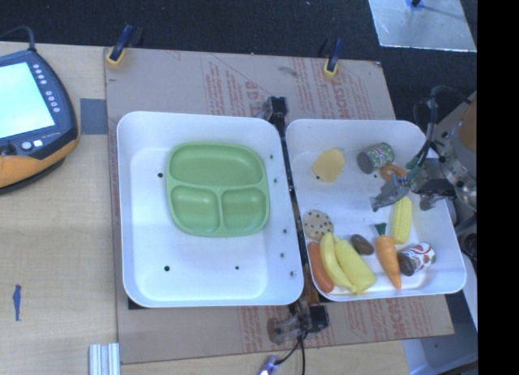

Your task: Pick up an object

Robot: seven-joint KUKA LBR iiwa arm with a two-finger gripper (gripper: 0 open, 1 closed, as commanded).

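The right white bin (365,131) holds several toy foods: a yellow corn cob (401,221), an orange carrot (388,260), a banana (346,263), a red sausage (318,269), a speckled cookie (317,223), a pale yellow round piece (328,165) and a small tin can (376,156). My gripper (404,199) reaches in from the right and sits over the corn cob's upper end. Its two dark fingers stand spread apart, open, with nothing lifted between them. A small orange piece (392,171) lies just above the gripper.
The left white bin (138,203) carries a green divided plate (217,188). A small brown piece (362,244) and a red-and-white cup-like toy (417,257) lie near the carrot. A teach pendant (28,118) rests on the bench at far left.
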